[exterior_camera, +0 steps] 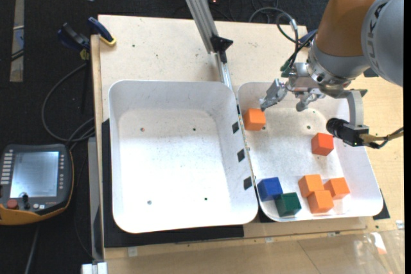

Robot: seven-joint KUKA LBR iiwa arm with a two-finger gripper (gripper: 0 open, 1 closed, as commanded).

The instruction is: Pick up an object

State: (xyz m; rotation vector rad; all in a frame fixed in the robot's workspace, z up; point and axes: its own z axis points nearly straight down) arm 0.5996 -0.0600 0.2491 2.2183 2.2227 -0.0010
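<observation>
One small orange cube [255, 119] sits alone near the upper left corner of the right-hand shallow white bin [359, 171], close beside the wall it shares with the left-hand white bin [122, 138]. It looks like a light, rigid block of foam or painted wood with flat faces and crisp edges, so it should neither crush nor bend. Its smooth sides may slip a little under a weak pinch. The best hold is probably across two opposite vertical faces, taken from above, with the fingers turned so that neither one jams against the bin wall on the cube's left.

The two-finger gripper [289, 98] hangs just above and to the right of this cube, with its fingers spread and nothing between them. One finger [272, 97] points down towards the cube without touching it.

Further out in the same bin lie a red cube [322, 144], well apart to the right, and a cluster along the lower edge: a blue cube [270, 187], a dark green cube [288, 203] and three orange blocks [320, 192] touching one another. Those crowded pieces seem harder to grip cleanly than the lone cube.
</observation>
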